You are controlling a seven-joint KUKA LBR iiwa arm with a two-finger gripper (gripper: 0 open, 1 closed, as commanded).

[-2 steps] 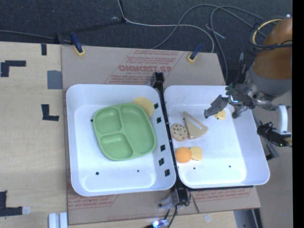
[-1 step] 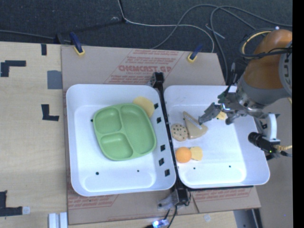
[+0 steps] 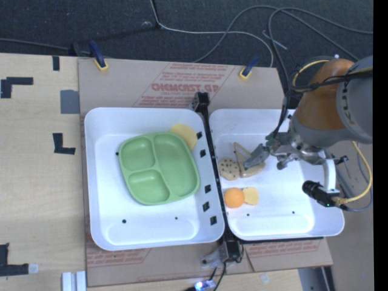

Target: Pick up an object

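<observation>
While clamped to a wooden bench (image 3: pixel 36 180), cardboard (image 3: pixel 182 83) under two white bins (image 3: pixel 97 162); hand (image 3: pixel 250 161) state impossible to tell.

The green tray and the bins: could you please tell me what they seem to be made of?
The green tray looks like moulded plastic with a matte finish: uniform colour, three rounded compartments. The left bin and right bin look like smooth white plastic with soft rounded rims, though coated metal is possible.

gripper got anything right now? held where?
Cannot tell. The gripper is low in the right bin, right beside the cookie, but the view doesn't show a grasp.
</observation>
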